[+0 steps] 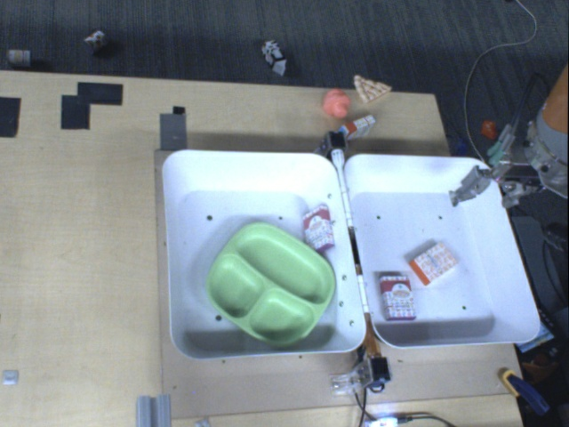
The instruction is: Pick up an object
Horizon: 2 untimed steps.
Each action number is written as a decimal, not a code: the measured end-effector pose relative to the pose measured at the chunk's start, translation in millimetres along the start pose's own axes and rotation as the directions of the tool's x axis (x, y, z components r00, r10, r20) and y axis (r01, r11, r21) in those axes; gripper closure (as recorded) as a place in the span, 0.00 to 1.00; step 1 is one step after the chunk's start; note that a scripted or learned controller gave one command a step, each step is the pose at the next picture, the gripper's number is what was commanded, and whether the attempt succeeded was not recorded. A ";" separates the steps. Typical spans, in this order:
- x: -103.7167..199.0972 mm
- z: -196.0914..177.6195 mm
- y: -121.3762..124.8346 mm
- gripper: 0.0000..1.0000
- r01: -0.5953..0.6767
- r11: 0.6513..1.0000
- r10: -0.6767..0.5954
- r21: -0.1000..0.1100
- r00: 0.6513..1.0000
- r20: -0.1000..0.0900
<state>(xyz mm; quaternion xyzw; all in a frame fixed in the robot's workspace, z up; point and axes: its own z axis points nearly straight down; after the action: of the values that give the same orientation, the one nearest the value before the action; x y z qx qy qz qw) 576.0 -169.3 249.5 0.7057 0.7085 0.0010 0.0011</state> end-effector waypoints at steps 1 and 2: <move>-17.1 92.5 3.4 0.00 -0.002 1.000 0.002 0.003 1.000 0.000; 36.1 159.4 -50.9 0.00 -0.003 1.000 0.003 -0.016 1.000 0.007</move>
<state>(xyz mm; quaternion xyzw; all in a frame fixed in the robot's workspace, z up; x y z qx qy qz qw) 525.4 -133.5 90.0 0.7067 0.7074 0.0040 0.0094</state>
